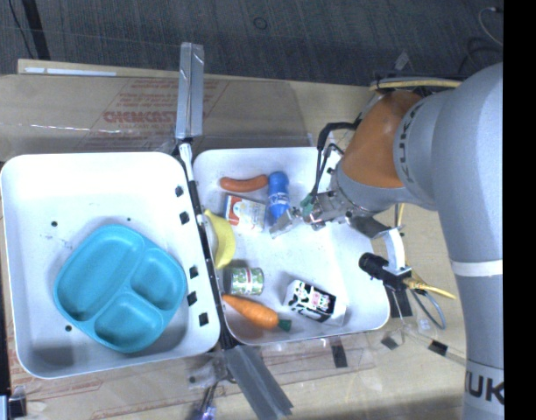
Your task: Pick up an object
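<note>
My gripper (pixel 296 214) is low in the right bin (pixel 356 269), right beside the lower end of a blue bottle (pixel 278 192). The bottle lies against a red and white carton (pixel 243 210). A sausage (pixel 243 183) lies at the bin's far side, left of the bottle. Along the left wall rests a banana (pixel 222 238), with a green can (pixel 247 279) below it. Near the front edge lie a carrot (pixel 251 312) and a black and white box (pixel 312 300).
The left bin (pixel 40 191) holds a blue divided tray (pixel 119 289). A metal divider (pixel 191 90) runs between the two bins. The grey arm (pixel 461 173) with its orange band (pixel 377 143) covers the right side of the bench.
</note>
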Available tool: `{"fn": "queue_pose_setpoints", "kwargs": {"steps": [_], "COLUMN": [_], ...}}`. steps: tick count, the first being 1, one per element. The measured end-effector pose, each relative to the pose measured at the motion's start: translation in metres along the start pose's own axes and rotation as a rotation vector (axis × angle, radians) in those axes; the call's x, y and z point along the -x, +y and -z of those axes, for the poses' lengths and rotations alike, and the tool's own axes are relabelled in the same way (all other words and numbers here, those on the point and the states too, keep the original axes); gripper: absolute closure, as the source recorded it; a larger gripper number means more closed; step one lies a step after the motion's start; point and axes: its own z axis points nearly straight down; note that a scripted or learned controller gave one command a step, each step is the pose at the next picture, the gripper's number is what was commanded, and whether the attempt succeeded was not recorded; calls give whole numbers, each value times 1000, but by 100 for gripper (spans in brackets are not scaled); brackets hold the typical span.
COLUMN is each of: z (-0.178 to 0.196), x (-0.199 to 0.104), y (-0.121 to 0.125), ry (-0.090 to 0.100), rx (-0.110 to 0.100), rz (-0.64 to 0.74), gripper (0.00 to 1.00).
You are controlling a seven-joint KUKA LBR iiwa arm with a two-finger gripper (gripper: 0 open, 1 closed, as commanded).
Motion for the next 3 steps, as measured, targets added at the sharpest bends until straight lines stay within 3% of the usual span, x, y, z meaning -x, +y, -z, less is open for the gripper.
{"fn": "queue_pose_setpoints", "kwargs": {"steps": [1, 2, 3], "z": [-13, -5, 90], "x": [-12, -14, -82], "y": [61, 61, 79], "ry": [-5, -3, 0], "rx": [13, 9, 1], "rz": [60, 68, 206], "gripper": [0, 100, 100]}}
